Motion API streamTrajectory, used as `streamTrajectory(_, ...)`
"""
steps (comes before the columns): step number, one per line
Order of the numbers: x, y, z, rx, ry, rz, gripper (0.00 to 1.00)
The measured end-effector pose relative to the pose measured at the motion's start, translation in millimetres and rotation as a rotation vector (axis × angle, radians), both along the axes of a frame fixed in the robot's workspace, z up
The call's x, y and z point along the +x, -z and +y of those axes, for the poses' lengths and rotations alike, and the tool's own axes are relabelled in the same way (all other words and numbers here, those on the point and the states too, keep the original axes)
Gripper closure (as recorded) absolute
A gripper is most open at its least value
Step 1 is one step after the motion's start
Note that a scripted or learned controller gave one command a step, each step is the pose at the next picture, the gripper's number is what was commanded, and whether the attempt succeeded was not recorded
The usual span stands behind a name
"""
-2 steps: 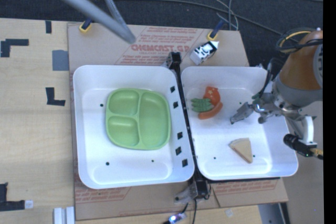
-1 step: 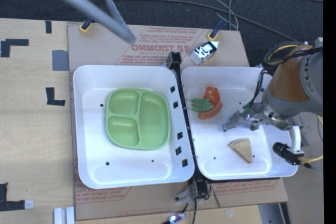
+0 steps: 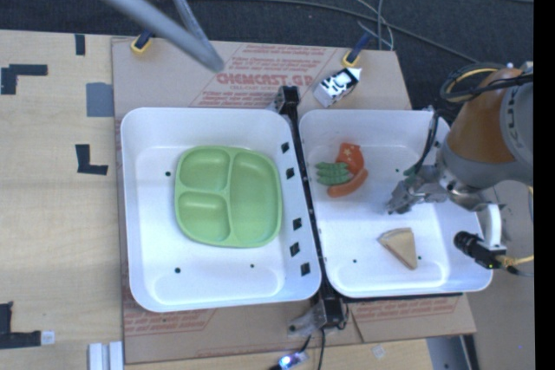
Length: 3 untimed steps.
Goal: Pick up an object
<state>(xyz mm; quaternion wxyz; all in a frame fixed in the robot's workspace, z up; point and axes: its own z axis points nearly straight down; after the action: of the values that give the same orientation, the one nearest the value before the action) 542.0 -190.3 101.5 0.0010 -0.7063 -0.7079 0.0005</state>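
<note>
- wedge, tan, lies in my right bin, just below-right of my claw.
- claw grip: i cannot tell.
- orange-green toy shares that bin.
- left bin holds a green divided plate.

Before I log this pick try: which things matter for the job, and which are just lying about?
For the job: claw, red and green toy, tan wedge, right bin.
Lying about: green divided plate, left bin.
</note>
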Motion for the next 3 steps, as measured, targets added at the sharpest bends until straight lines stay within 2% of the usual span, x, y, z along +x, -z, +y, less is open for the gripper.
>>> streamTrajectory(1,9,-49,6,-0.001,0.0,-0.006,1.0)
streamTrajectory(2,9,-95,-3,-0.002,0.001,-0.006,1.0)
streamTrajectory(3,10,-119,-2,-0.001,0.001,-0.004,1.0)
